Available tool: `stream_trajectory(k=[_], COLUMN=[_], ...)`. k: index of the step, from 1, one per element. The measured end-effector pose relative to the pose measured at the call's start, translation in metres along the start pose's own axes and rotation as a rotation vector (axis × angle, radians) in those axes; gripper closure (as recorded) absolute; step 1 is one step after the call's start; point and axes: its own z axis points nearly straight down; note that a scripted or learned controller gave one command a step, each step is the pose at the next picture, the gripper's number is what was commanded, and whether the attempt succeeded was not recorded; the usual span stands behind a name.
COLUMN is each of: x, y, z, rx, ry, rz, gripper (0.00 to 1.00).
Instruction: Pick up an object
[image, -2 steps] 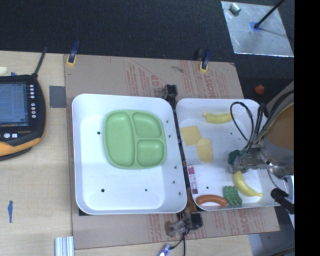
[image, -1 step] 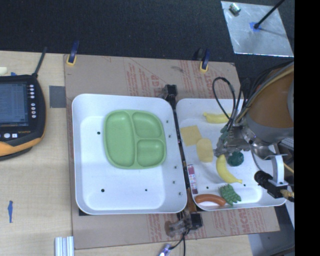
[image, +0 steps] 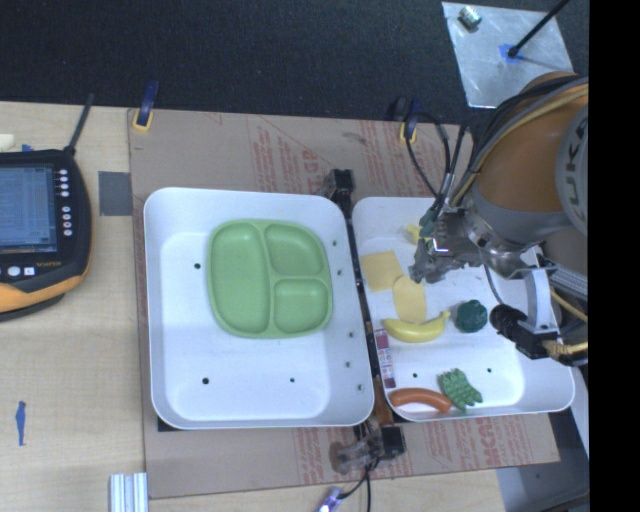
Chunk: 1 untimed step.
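Note:
My gripper (image: 422, 268) hangs over the upper middle of the right bin (image: 500, 400), just above a pale yellow block (image: 409, 298). A flat yellow square (image: 380, 269) lies to its left. A yellow banana (image: 416, 328) rests below the block. A dark green round piece (image: 471, 317) sits to the banana's right. A green bumpy piece (image: 459, 388) and an orange sausage (image: 420, 400) lie near the bin's front edge. A small yellow bit (image: 412, 233) peeks out beside the wrist.
The left bin (image: 180, 380) holds a green divided plate (image: 269, 277). A teach pendant (image: 35, 232) lies on the bench at far left. Clamps and cables sit between the bins. The arm's bulk covers the right bin's upper right.

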Motion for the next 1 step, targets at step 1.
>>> stream_trajectory(k=[1], x=[-0.0003], y=[-0.0002], z=[0.0002], rx=[0.001], ry=[0.000], rz=[0.000], gripper=[0.00])
